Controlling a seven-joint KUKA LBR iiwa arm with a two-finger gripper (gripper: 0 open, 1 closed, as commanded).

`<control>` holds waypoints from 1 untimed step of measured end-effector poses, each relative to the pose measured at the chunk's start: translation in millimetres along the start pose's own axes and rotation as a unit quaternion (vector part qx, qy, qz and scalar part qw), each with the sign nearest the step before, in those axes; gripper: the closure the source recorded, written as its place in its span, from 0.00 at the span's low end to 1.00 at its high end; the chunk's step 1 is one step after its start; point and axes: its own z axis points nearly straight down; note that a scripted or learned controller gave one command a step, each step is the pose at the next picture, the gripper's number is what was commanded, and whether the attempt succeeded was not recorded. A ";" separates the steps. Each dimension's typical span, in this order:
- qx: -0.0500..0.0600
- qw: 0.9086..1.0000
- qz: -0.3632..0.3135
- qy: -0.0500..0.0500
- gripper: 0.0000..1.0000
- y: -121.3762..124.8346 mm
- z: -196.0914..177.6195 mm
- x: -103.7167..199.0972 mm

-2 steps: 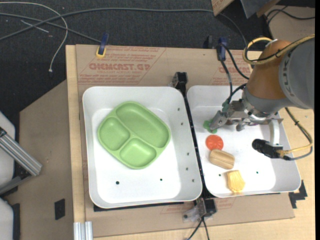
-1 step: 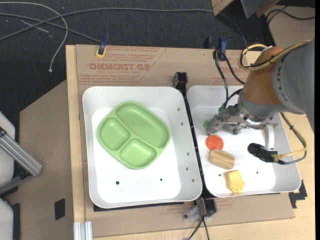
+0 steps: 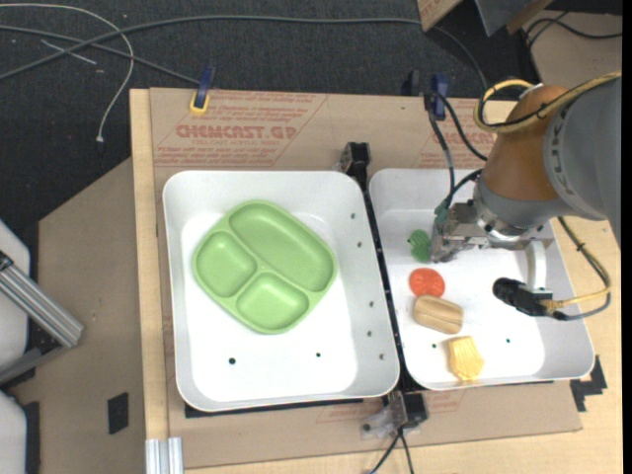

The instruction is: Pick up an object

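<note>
Just left of the tool (image 3: 441, 246) lies a green item (image 3: 420, 246).

Gripper (image 3: 441, 241): the wrist sits right over it, so you can't tell how the fingers stand.
Green item (image 3: 421, 246): mostly tucked under the gripper; you can't make out what it is.
Arm (image 3: 583, 146): runs off the right edge.
Right bin (image 3: 523, 365): its back portion is covered by the arm.

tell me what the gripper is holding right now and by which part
Cannot be told. The gripper sits low in the right bin next to a small green object, but no grasp is visible.
</note>
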 end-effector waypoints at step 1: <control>-0.003 1.000 -0.001 -0.001 1.00 -2.4 -44.2 1.3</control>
